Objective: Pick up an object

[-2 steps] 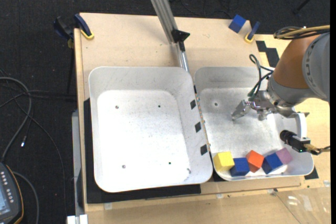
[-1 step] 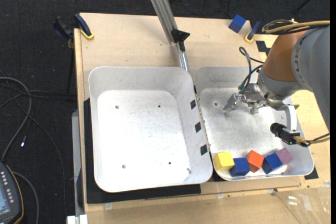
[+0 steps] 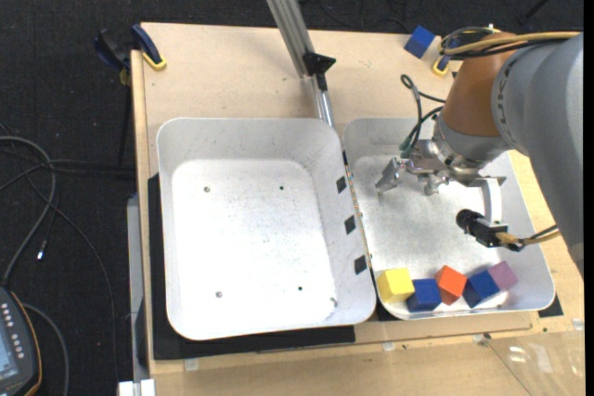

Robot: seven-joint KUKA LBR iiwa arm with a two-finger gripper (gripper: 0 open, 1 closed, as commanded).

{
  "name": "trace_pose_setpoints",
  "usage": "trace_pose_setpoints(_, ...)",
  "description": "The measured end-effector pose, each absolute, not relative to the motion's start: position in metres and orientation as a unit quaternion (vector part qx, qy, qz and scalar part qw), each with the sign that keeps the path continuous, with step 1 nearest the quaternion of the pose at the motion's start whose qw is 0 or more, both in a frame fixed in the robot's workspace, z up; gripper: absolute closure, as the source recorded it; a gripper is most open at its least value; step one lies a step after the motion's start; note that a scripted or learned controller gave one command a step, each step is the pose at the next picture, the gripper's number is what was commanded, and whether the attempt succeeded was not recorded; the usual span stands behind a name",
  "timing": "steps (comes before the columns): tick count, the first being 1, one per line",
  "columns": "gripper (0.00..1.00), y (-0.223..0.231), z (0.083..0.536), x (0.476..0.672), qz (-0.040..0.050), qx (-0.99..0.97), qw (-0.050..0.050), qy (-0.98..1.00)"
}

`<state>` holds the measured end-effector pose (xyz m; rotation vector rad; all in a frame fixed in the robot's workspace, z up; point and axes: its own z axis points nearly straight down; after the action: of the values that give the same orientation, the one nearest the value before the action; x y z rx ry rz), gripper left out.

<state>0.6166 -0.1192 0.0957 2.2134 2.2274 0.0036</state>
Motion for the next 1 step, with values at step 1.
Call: trace_pose_setpoints(1,0.00,-0.1117,0.1200,0.5911,-0.0004,0.708,0.000,0.707)
